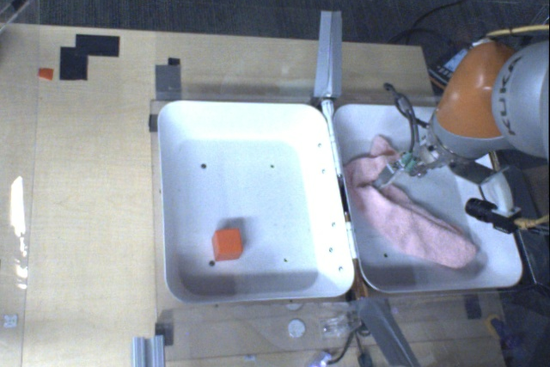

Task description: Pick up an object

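A pink cloth (404, 215) lies crumpled along the right bin (498, 271), stretching from its upper left toward its lower right. My gripper (397, 170) is low over the upper end of that cloth, reaching in from the right under the orange-banded wrist (473, 94). Its tips sit at the cloth's surface, and the fabric bunches up around them. An orange block (228, 244) rests on the floor of the left bin (180, 133), near its front.
A metal divider post (328, 56) stands between the two bins at the back. Black markers (84, 54) and a small orange square (45, 74) lie on the wooden bench to the left. Cables run behind the right bin.
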Motion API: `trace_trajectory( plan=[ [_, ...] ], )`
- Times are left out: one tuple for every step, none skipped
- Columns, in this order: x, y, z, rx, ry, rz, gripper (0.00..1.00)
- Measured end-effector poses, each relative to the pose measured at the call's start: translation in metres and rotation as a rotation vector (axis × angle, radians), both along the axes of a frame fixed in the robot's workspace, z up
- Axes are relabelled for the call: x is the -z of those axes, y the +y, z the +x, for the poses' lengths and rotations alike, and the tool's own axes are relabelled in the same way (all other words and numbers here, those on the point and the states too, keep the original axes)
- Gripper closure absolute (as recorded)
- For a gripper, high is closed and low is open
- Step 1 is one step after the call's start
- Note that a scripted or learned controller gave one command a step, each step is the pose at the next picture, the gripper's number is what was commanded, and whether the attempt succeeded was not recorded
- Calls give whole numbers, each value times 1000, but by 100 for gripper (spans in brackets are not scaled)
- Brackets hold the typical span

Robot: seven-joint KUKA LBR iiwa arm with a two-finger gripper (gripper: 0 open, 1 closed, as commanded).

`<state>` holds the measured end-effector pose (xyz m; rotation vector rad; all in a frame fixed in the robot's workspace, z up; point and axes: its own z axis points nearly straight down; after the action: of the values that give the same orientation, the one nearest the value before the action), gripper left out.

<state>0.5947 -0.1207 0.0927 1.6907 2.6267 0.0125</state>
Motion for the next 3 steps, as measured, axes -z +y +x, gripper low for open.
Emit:
trace_trajectory(
  plan=[
    [0,31,11,-38,-1,-1,0],
    [0,25,-42,-78,-2,-1,0],
    [1,8,0,311,2,7,0]
  ],
)
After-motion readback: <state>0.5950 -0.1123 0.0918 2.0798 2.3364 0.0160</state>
